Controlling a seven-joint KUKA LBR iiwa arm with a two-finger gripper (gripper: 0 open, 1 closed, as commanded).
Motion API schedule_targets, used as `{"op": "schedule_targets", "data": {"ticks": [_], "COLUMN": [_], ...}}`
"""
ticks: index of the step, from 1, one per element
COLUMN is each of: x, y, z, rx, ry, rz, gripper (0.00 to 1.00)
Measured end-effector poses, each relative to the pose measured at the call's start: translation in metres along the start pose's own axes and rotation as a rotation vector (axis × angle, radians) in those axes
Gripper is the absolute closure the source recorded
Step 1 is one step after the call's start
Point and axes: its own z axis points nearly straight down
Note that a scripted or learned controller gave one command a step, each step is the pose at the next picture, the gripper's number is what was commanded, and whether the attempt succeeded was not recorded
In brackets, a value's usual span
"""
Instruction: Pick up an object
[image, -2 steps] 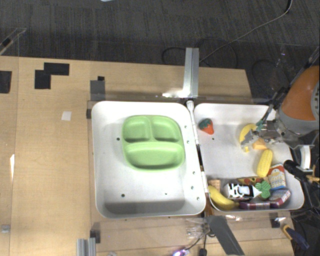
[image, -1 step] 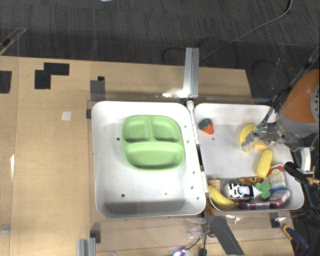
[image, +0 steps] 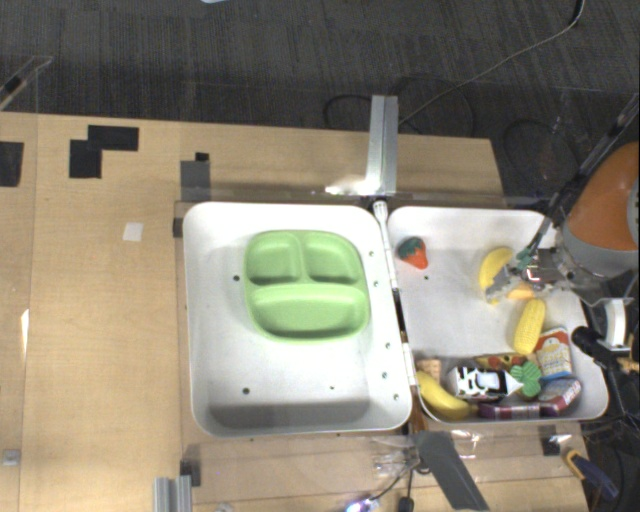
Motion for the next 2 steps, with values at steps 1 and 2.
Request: {"op": "schedule_targets", "data": {"ticks": [1, 2], "x": [-0.001, 0.0], "y": [-0.014, -0.011], "z": [0.007, -0.004], "rx": [0.015, 0.012], "ry": [0.003, 0.006], "rz": [-0.056, -0.057], "gripper": [0.0, 1.0]}}
